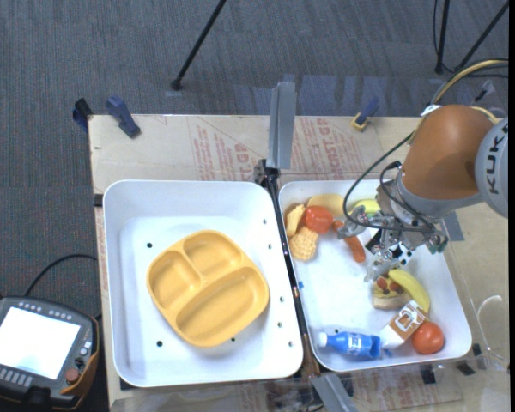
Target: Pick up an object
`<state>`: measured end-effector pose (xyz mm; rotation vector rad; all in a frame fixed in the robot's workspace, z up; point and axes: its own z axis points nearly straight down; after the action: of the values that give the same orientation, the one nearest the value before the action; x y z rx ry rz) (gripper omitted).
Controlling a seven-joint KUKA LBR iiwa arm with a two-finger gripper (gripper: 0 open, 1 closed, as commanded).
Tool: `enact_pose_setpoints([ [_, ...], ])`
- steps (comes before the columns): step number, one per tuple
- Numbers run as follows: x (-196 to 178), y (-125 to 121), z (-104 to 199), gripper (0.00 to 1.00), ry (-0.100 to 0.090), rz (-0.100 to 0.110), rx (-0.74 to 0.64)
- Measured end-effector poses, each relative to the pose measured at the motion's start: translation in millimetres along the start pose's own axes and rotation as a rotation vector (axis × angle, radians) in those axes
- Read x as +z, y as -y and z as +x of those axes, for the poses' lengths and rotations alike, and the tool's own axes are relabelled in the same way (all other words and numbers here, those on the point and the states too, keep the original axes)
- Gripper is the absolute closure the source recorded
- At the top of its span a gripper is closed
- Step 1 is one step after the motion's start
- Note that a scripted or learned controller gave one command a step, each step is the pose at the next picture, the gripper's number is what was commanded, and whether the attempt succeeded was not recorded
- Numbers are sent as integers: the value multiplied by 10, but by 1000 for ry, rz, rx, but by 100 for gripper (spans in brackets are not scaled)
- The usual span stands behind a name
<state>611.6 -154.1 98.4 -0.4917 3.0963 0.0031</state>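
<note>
So, leftmost thing: teach pendant (36,346) on the floor, well left of the divider post (282,127) that stands between the two bins. Left bin (129,204) sits just left of the post; a yellow divided plate (208,287) lies flat in it, tilted diagonally, three compartments up. Blue clamp (122,115) on the bench's back edge, far left of the post. Right bin (326,294) sits just right of the post. Closest to the post along its back-left corner: a waffle-like cracker (304,245), a red tomato (318,220) touching it, a yellow piece (326,202) behind. Orange carrot (354,249) further right. Blue bottle (350,343) lies on its side at the front wall. Juice carton (405,323) beside it, red ball (427,338) at the front-right corner. Banana (410,287) lies over a small sandwich toy (384,293). Gripper (386,254) hangs low, right of the post, just above the banana and beside the carrot; fingers blurred among cables, can't tell their spread or whether anything is gripped. Arm (442,153) comes in from the right.
</note>
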Motion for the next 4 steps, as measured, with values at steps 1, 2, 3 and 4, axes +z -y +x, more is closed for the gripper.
enact_pose_setpoints([
  [1,109,-295,-76,0,-6,-1,201],
  [2,137,-667,-245,0,-17,-1,370],
  [3,99,50,8,0,-4,2,469],
  [4,-11,42,-13,100,1,2,466],
])
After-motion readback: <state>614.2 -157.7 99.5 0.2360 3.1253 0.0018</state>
